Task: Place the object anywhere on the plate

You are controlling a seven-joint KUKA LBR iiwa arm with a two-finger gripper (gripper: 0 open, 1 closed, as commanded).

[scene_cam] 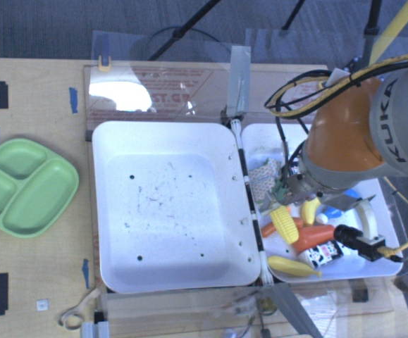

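**Arm over the right bin; plate bare on the surface**

Landmark: right bin point(261, 144).

- The grey arm point(399, 129) reaches over the right bin from its right-hand side. Its orange band sits above the bin's middle.
- The claw point(288, 183) hangs low over the bin's left half, above the pile of toys. It is tucked under the wrist, so I cannot tell whether it is spread or closed, or whether it is pinching anything.
- Inside the right bin:
  - A patterned cloth point(263, 177) lies near the left wall.
  - A corn cob point(285, 224) lies tilted, further toward the front wall.
  - An orange carrot point(315, 235) touches the cob on the side away from the left wall.
  - A small yellow piece point(309, 208) sits just behind the carrot.
  - A black-and-white packet point(322, 255) lies near the front wall.
  - A banana point(292, 266) lies along the front wall.
- I cannot tell which of these toys is the object to be moved. All of them rest in the right bin.
- The left bin point(168, 196) touches the right bin's left wall.
- The green divided plate point(45, 189) lies on the wooden surface point(34, 97), well apart from the right bin, beyond the left bin.
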